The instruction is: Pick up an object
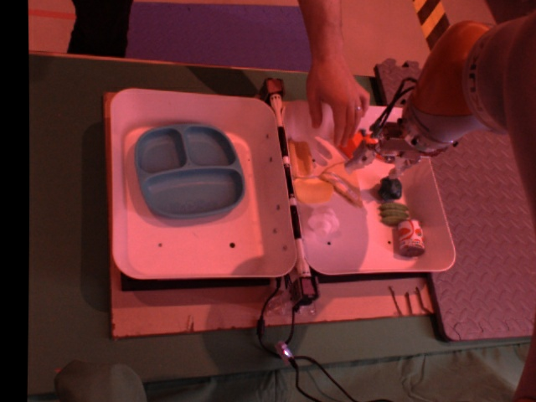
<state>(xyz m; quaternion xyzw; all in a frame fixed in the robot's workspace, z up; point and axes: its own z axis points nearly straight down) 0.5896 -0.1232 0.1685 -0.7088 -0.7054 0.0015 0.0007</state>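
My gripper (368,151) hangs over the back of the right bin (440,224), below the orange wrist band. A small orange object (355,146) sits right at the gripper's left side, and I cannot make out whether it is held. Loose items lie in the right bin: a yellow flat piece (314,192), a tan piece (301,154), a pale crumpled item (324,221), a dark round object (389,188), a green object (394,213) and a red can (410,237).
A person's hand (335,99) reaches from the back into the right bin, close to the gripper's left. The left bin (167,254) holds a blue divided plate (189,171). A striped divider (289,199) runs between the bins, with cables (289,350) at the front.
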